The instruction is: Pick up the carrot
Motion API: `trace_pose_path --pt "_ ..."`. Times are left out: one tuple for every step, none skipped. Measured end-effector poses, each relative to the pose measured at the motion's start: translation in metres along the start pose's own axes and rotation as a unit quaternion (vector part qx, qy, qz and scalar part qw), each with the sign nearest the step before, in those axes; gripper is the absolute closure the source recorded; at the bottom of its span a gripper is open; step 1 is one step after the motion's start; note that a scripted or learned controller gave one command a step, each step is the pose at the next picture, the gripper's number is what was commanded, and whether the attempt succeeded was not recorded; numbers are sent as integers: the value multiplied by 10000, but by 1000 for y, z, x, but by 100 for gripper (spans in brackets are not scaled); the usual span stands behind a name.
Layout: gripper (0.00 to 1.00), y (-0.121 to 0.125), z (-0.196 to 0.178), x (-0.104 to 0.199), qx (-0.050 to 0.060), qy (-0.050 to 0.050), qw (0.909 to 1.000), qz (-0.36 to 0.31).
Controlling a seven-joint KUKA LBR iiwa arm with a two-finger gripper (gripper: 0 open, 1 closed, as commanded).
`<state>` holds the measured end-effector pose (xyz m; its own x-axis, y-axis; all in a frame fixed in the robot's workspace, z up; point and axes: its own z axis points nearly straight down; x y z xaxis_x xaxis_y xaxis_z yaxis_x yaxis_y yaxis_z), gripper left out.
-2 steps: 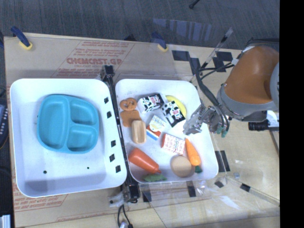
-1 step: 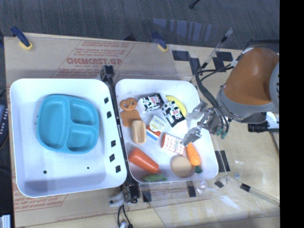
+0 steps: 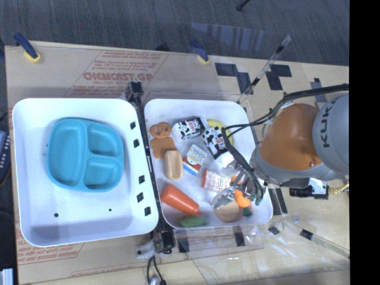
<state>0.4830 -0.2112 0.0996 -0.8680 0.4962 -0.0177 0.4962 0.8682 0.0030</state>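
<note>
Camera view, looking down at a slant on two shallow white bins set side by side. The left bin (image 3: 35, 218) holds a blue divided plate (image 3: 84, 153). The right bin (image 3: 155, 108) is crowded with toy food: a cookie-shaped piece (image 3: 159, 130), a tan bread-like block (image 3: 173, 164), two black-and-white cartons (image 3: 189, 127), several crinkled packets (image 3: 215, 180), and a green piece (image 3: 191, 221) at the near wall. The carrot (image 3: 178, 199), orange and tapered, lies on its side in the near left part of this bin, just above the green piece and apart from the robot's tool. The grey arm with its orange band (image 3: 290, 138) reaches in from the right, and the gripper (image 3: 237, 196) sits low in the bin's near right corner, among packets and a small orange-and-tan object; how wide it is parted cannot be told from here. The main risk, as a judgement: the tool is well to the side of the carrot and buried in clutter, so it could close on the wrong item, especially the similarly orange piece. The carrot's smooth taper could also slip free, or neighbours could be dragged along.
</note>
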Motion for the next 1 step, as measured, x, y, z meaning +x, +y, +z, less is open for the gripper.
trace_pose_path --pt "100 2 -13 -5 -12 -84 10000 -26"
